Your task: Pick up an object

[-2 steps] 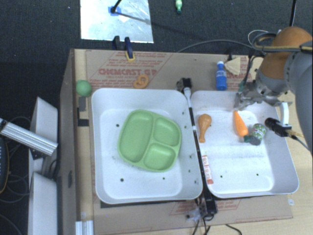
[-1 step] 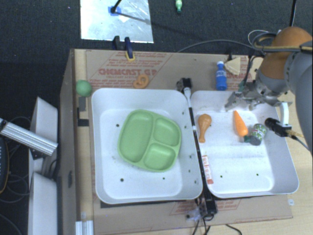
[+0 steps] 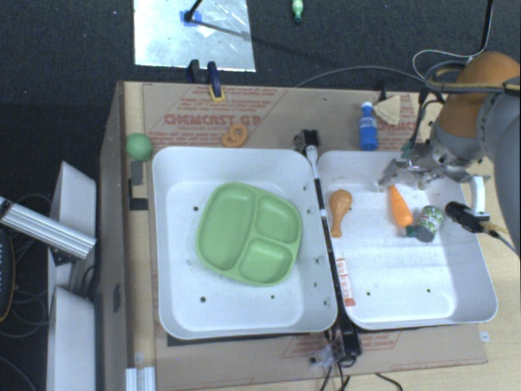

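My gripper (image 3: 409,172) hangs open over the far part of the right bin (image 3: 407,300), with nothing between its fingers. Just below it lies an orange carrot (image 3: 400,206), its upper end close to the fingertips. A small green and grey round object (image 3: 427,221) rests against the carrot's lower right end. A tan drumstick (image 3: 338,208) lies near the bin's left wall. In the left bin (image 3: 175,300) sits a green divided plate (image 3: 248,233).
Behind the right bin on the bench stand a blue bottle (image 3: 368,126) and a tan wedge (image 3: 396,108). A pretzel (image 3: 234,134) and a green ball (image 3: 138,145) lie behind the left bin. A black divider (image 3: 324,218) separates the bins.
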Controlling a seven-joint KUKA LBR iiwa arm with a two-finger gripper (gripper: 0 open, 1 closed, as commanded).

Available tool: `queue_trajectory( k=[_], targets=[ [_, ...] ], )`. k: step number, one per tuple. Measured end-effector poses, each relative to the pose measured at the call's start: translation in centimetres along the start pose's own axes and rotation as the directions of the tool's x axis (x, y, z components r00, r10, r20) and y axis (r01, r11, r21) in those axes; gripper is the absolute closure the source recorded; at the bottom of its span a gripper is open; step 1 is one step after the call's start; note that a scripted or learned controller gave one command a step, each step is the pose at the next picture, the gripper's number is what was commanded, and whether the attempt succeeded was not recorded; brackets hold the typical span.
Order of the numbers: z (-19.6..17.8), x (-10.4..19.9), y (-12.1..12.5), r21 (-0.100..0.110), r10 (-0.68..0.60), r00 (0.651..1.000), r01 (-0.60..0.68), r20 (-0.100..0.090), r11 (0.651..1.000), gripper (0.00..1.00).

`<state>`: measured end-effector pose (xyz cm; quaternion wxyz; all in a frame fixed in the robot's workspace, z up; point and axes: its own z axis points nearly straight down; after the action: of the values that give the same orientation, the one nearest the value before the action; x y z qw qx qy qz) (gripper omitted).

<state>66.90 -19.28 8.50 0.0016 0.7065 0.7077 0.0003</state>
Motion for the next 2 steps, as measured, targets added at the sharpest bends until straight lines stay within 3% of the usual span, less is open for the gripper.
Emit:
queue_trajectory(
  k=[1, 2],
  targets=[
    [-1.16, 0.02, 0.14, -0.004, -0.004, 1.0, 0.004, 0.001, 1.0, 1.0],
    [-1.15, 0.02, 0.13, -0.003, -0.004, 1.0, 0.004, 0.002, 1.0, 0.0]
  ],
)
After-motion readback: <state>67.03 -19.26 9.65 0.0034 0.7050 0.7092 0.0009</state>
